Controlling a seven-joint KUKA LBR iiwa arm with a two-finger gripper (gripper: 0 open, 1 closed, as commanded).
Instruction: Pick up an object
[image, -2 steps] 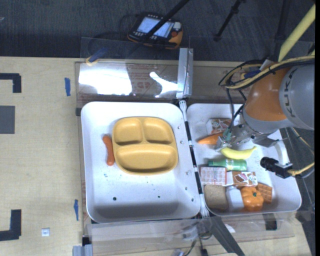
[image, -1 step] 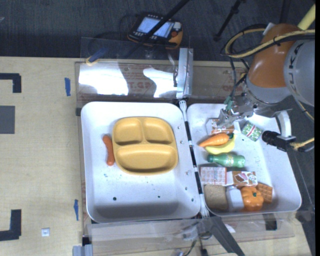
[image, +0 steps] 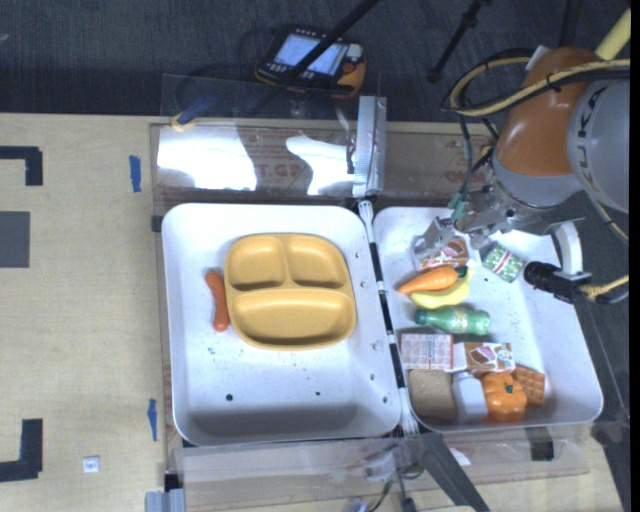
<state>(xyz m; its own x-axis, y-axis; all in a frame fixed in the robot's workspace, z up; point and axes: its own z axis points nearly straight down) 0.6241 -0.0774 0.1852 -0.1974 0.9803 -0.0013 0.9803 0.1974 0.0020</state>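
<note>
Claw (image: 452, 232) above carrot (image: 430, 279)

Right bin (image: 585, 385) is crowded: carrot (image: 432, 280), banana (image: 445, 293), bottle (image: 455, 320), boxes packed close. Left bin (image: 200, 390) has room around tray (image: 290, 290) and sausage (image: 218, 300).

Bright overhead light is flooding both white bins (image: 190, 400); strong glare is washing out the clear panel (image: 255, 160) at the far side; soft shadows are pooling under the tray (image: 290, 290); the far background is staying dark, slightly blurred.

Tray (image: 290, 290) in left bin (image: 190, 380), sausage (image: 218, 300) left of it, bottle (image: 455, 320) in right bin (image: 575, 345)
</note>
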